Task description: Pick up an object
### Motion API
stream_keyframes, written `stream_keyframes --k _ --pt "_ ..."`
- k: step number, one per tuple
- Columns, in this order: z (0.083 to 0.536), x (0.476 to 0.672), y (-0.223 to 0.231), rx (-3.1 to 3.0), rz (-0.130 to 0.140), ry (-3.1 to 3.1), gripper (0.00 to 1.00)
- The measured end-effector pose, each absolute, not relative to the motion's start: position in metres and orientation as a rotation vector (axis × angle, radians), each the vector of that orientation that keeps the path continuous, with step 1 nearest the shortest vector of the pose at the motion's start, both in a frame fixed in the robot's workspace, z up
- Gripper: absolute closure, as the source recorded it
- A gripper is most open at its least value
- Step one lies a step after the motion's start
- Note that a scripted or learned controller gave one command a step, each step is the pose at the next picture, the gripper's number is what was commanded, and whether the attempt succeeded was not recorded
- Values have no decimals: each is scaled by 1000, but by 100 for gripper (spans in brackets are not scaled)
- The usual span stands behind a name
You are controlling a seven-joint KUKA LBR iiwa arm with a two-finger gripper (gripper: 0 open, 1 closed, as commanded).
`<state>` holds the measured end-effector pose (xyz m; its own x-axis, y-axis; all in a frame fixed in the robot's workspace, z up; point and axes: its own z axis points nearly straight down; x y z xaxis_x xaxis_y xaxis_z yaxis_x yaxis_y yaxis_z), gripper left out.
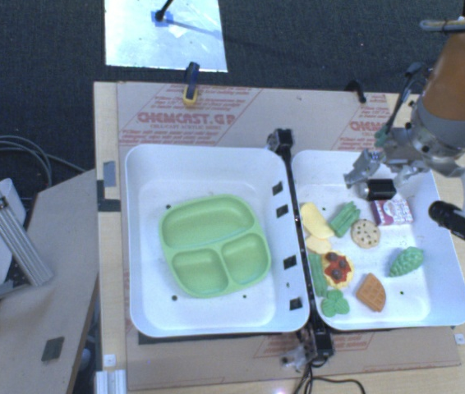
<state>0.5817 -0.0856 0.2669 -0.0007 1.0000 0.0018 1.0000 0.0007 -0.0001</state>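
Camera view: claw (378, 179) hung over the right bin (446, 302), its grip state impossible to tell; cookie (366, 234) lay just below it, beside the pink box (393, 212).

You could read red print on the clear sheet (216, 113) that covered the counter (109, 138) behind the two bins. Behind the left bin (146, 162) the largest line read roughly "CHEMCAST GP", with smaller red lines above and below it too fine to make out. Behind the right bin (442, 298) the same red print showed again near the arm, slanted and partly covered, so you could not read it whole.
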Motion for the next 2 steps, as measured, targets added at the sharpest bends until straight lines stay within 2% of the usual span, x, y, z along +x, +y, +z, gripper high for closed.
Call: stream_keyframes --k 1,2 --pt "286 605 51 -2200 -13 -2242 0" --pt "298 621 118 -2211 -9 -2235 0"
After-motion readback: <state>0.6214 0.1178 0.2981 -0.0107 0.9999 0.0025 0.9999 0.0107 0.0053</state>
